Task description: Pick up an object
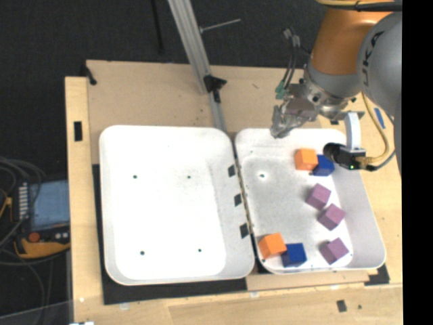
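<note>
Pincer (281, 128) over right bin (270, 195) rim, grip state unclear; bin holds orange, blue, purple blocks.

Arm enters from right, orange band above wrist, gripper (282, 128) sits over the far rim of the right bin (270, 181), nothing visible between fingers. Right bin contents: orange cube (305, 159) touching blue cube (323, 166) near the far side; three purple cubes (318, 196) (331, 217) (333, 250) down the right side; second orange cube (272, 245) beside second blue cube (294, 254) at the near edge. Left bin (169, 202) sits alongside, the two touching at the centre
</note>
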